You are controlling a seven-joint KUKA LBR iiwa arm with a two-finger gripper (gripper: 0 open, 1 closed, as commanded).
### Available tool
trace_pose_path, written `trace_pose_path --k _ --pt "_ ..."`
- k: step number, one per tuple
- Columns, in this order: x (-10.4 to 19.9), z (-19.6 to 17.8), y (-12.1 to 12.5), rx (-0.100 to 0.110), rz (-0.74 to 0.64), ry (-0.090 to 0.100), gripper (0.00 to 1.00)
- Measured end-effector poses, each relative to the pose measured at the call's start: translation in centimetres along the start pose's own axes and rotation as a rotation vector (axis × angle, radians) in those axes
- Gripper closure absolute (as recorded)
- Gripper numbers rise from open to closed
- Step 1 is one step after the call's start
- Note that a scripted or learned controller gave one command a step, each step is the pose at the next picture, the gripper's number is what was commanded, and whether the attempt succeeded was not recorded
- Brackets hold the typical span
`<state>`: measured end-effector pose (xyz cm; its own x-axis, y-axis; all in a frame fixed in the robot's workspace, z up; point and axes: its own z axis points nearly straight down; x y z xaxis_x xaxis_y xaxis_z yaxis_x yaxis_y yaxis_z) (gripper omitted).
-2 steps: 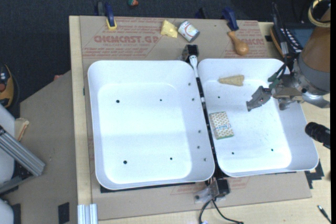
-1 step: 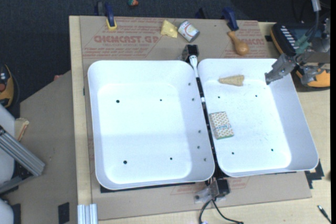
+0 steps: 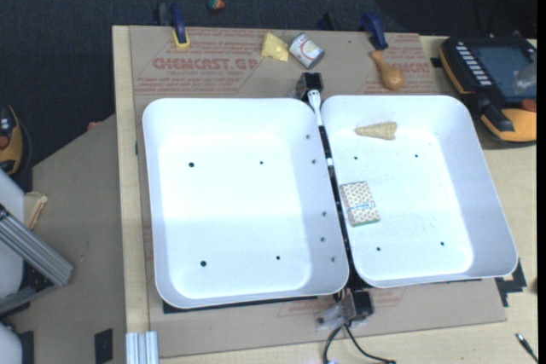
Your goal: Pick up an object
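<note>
I see two candidate objects in the right bin (image 3: 478, 175), in the right half of the frame. The small patterned box (image 3: 360, 203) lies flat on the bin floor near the bin's left wall, just beside the divider between the two bins. It is rectangular, pale, with a fine blue-green print on its top face, and sits slightly rotated against the bin edges. The tan wedge-shaped piece (image 3: 376, 130) lies toward the upper part of the same bin, well apart from the box, tapering toward the left.

I judge the box to be light and fairly stiff, probably thin card that could crush under excess force. I would take it across its two long edges, from above. Its closeness to the bin wall may leave little clearance for the finger on that side. The wedge looks light with an uneven surface; I would grip it across its thicker right end, as the tapered tip could slip out.

The left bin (image 3: 171, 141) lies left of centre. I cannot tell the state of the tool from this view.
</note>
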<state>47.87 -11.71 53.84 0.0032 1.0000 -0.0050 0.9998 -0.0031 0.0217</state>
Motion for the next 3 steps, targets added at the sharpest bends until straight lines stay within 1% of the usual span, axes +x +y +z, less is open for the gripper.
trace_pose_path --k 1,2,3 --pt "0.2 -0.2 0.1 0.014 -0.003 0.002 1.00" --pt "8.7 6.2 -0.1 0.030 -0.013 0.008 1.00" --pt "8.2 4.7 0.0 0.018 -0.004 0.004 1.00"
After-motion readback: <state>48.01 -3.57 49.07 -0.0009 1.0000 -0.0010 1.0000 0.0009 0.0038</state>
